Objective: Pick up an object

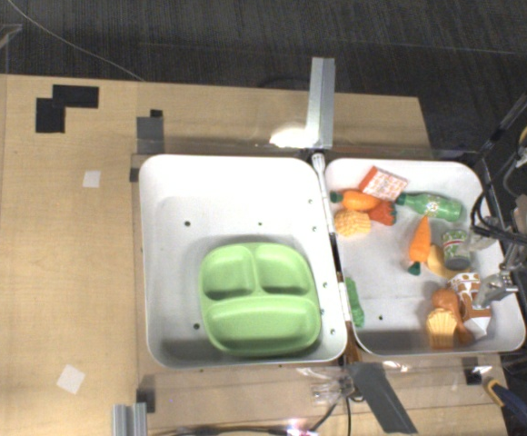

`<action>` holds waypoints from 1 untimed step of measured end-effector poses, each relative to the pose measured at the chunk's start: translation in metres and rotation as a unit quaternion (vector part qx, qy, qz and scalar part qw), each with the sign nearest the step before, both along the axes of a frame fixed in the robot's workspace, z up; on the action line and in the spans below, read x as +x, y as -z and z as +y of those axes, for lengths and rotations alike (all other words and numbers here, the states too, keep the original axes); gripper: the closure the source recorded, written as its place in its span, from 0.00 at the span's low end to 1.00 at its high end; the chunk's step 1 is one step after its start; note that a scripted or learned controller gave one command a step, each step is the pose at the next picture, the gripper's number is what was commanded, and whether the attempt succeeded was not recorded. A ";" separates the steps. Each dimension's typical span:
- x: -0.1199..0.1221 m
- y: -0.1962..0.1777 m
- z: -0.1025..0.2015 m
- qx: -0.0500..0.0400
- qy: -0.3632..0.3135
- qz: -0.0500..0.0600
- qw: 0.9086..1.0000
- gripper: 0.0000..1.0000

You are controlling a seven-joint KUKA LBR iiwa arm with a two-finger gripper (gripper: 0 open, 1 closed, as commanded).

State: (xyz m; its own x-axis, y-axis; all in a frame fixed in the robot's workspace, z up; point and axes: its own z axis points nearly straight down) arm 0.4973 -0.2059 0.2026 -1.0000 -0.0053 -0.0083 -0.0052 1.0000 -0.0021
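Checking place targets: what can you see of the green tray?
The green tray lies flat in the left bin, toward its near edge and right of centre. It looks like matte light-green plastic, rounded-rectangular, with three compartments: two smaller ones on the far side and one wide one on the near side, none holding anything. It sits slightly skewed to the bin walls. Nothing touches it but the bin floor.

A pale wooden tabletop (pixel 54 271) carries two shallow white bins touching side by side: the left bin (pixel 168 243) and the right bin (pixel 382 321). Black patches (pixel 64 105) mark its far left corner.
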 end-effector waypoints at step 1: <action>0.018 0.112 0.000 -0.002 -0.028 -0.005 1.000 0.00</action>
